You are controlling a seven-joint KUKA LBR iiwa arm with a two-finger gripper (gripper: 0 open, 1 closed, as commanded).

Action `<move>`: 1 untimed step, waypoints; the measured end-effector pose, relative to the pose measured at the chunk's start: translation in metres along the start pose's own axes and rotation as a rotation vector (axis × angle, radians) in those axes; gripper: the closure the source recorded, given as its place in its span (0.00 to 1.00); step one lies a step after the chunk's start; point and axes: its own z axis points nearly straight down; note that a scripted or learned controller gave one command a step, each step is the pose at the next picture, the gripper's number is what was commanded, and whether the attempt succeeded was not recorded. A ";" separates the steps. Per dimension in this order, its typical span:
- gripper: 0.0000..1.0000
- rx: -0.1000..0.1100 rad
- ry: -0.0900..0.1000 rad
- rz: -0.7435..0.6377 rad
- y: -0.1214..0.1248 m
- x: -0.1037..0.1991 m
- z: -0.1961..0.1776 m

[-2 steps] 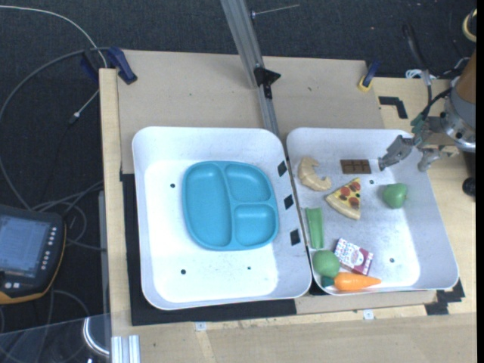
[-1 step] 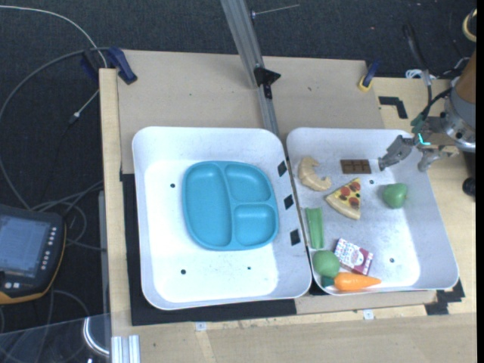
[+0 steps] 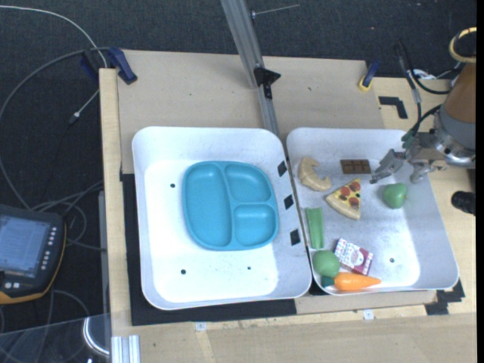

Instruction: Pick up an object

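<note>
My gripper (image 3: 401,172) hangs over the upper right part of the right bin (image 3: 435,237), its two fingers spread open with nothing between them. A green round fruit (image 3: 393,195) lies just in front of the fingertips, apart from them. To the left are a brown chocolate bar (image 3: 355,166), a pizza slice (image 3: 345,200) and a beige croissant (image 3: 312,174). Near the bin's front lie a green stick (image 3: 314,227), a green lime (image 3: 327,263), a pink and white packet (image 3: 353,255) and an orange carrot (image 3: 355,282).
The left bin (image 3: 151,225) holds a blue divided plate (image 3: 231,205). A grey metal post (image 3: 246,36) slants down to the gap between the bins. Cables and a pendant (image 3: 26,252) lie off the bench at the left.
</note>
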 end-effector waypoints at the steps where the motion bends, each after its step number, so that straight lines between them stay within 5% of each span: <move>1: 0.00 -0.006 -0.003 -0.001 -0.005 0.001 0.041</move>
